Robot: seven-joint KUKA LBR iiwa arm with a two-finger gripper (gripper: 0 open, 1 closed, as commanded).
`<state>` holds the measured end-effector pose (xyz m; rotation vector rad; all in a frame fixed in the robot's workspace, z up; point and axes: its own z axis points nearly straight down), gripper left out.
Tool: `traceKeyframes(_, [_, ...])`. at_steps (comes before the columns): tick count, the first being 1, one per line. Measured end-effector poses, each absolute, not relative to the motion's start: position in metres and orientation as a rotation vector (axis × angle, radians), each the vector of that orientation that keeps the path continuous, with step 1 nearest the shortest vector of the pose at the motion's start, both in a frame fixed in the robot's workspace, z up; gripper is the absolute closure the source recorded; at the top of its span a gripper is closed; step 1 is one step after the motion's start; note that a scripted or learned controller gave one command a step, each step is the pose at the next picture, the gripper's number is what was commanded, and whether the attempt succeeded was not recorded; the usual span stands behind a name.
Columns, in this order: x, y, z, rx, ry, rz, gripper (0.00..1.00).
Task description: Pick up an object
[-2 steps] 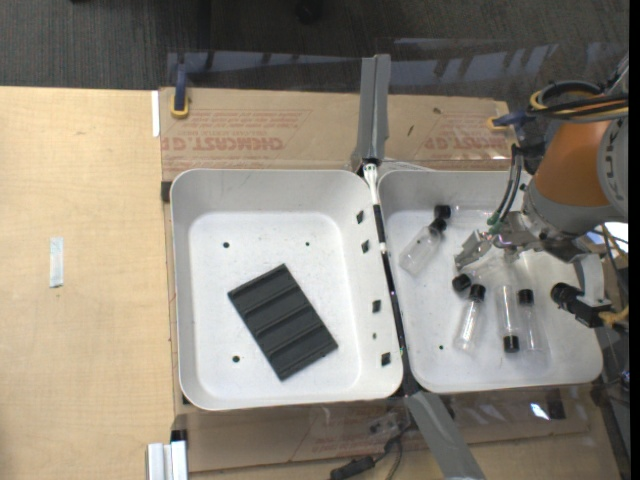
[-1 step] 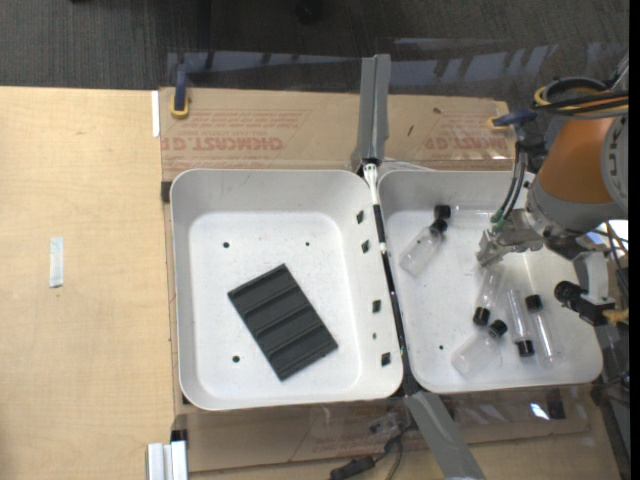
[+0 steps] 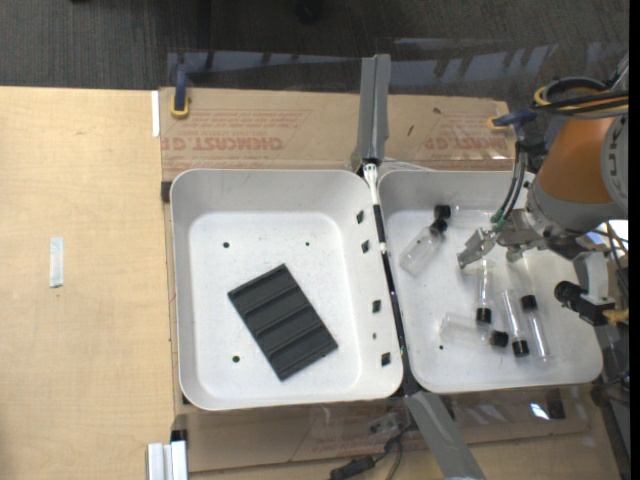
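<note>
Clear plastic vials (image 3: 505,318) with black caps lay scattered in right white bin (image 3: 590,368), pincer (image 3: 490,246) hung above them, grip state impossible to tell, black ridged slab (image 3: 283,321) sat in left bin (image 3: 190,268).

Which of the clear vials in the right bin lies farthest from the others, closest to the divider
The vial at the bin's upper left, its black cap pointing away from the divider. The rest cluster lower right, below the gripper.
</note>
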<state>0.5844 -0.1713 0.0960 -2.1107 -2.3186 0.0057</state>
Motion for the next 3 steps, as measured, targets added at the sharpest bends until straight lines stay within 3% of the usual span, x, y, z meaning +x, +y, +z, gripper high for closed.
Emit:
traceKeyframes(1, [0.570,-0.130,0.089,-2.112,-2.320,0.004,0.00])
traceKeyframes(2, [0.527,-0.150,0.089,-2.077,-2.352,0.003,0.00])
traceKeyframes(3, [0.526,-0.152,0.096,-2.080,-2.346,0.005,1.00])
